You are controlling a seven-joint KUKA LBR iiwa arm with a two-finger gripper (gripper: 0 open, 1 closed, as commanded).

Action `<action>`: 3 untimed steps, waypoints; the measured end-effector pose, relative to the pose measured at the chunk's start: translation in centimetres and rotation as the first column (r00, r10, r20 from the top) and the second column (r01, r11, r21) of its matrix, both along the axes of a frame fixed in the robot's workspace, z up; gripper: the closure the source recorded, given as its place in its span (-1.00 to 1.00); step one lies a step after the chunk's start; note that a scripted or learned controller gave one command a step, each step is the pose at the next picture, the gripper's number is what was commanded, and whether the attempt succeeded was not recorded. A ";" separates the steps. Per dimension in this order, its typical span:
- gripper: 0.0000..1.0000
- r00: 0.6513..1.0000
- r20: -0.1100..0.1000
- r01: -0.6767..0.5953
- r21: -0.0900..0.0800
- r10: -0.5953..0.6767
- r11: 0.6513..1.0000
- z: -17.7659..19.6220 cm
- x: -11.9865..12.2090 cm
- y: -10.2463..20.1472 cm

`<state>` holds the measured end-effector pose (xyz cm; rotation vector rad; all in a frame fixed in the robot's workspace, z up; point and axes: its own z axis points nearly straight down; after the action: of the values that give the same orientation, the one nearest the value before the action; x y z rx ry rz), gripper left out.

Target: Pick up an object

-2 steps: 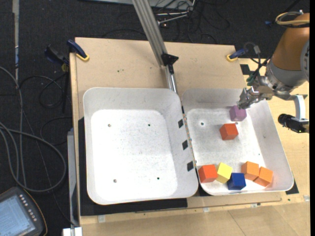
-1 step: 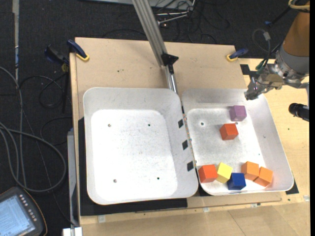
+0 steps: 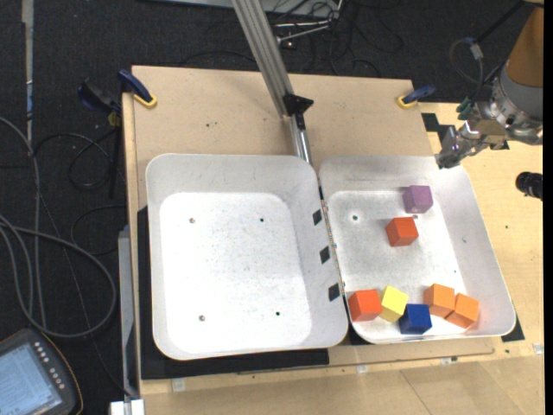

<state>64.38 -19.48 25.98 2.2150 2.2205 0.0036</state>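
Claw (image 3: 451,156) above the right bin's (image 3: 484,258) far corner.
Claw state cannot be told; purple cube (image 3: 418,198) nearest that corner.

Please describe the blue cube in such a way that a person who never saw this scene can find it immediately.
Look at the right bin, then at the row of blocks along its near edge. The blue cube sits there, between the yellow cube and two orange cubes. It is the only blue block in that bin.

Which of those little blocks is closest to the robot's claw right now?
The purple block, alone near the far edge of the right bin. The gripper is just past that edge; the red block sits lower, and the others cluster along the near edge.
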 end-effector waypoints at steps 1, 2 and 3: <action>1.00 1.000 -0.008 -0.004 0.004 0.004 1.000 -1.4 -2.0 5.1; 1.00 1.000 -0.007 -0.004 0.004 0.004 1.000 -2.2 -4.5 10.3; 1.00 1.000 -0.006 -0.006 0.004 0.006 1.000 -1.8 -5.4 15.9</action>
<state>58.99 -3.54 24.21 2.2133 2.2324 0.0016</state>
